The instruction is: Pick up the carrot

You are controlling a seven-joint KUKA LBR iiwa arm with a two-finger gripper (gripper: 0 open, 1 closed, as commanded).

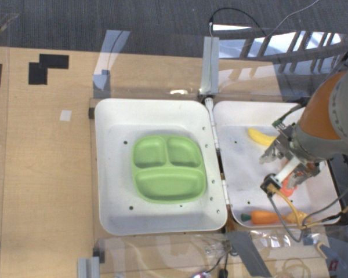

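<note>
1. The carrot [265, 217] lies at 6 o'clock in the right bin [239, 172], just beside the bin's near wall
2. The claw [272, 154] hangs over the middle of that bin, with the carrot at its 6 o'clock and apart from it
3. I cannot tell whether the claw is wide or narrow
4. A banana [259, 136] lies at the claw's 11 o'clock
5. A green plate [168, 168] sits in the left bin [104, 155] on the worktop [40, 172]

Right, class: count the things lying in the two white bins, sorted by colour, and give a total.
Green: 1, the divided plate in the left bin.
Yellow: 1, the banana in the right bin.
Orange: 1, the carrot in the right bin.
Total: 3.
A reddish patch under the arm is too hidden to count.
</note>
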